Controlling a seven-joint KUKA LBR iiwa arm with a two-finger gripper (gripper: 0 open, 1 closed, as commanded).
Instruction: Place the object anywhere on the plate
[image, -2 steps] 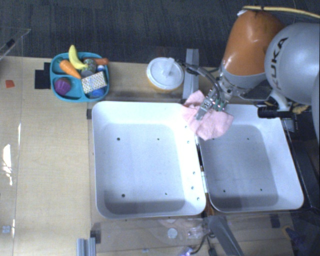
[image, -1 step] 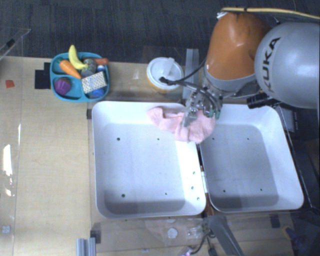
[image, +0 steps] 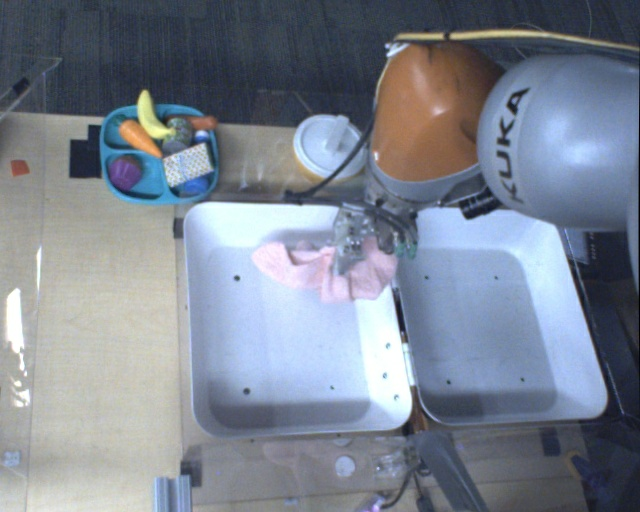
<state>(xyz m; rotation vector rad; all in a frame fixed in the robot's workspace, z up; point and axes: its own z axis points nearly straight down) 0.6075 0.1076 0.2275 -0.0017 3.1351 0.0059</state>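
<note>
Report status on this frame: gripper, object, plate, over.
Gripper down on the pink cloth, upper right of left bin. Grasp can't be confirmed. Blue plate outside the bins, far left, already holding toy food. Right bin beside it.

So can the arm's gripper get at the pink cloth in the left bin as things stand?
Probably yes. The gripper is already down at the right end of the pink cloth in the left bin, and nothing lies between them. Whether it actually has hold of the cloth can't be told from here.
</note>
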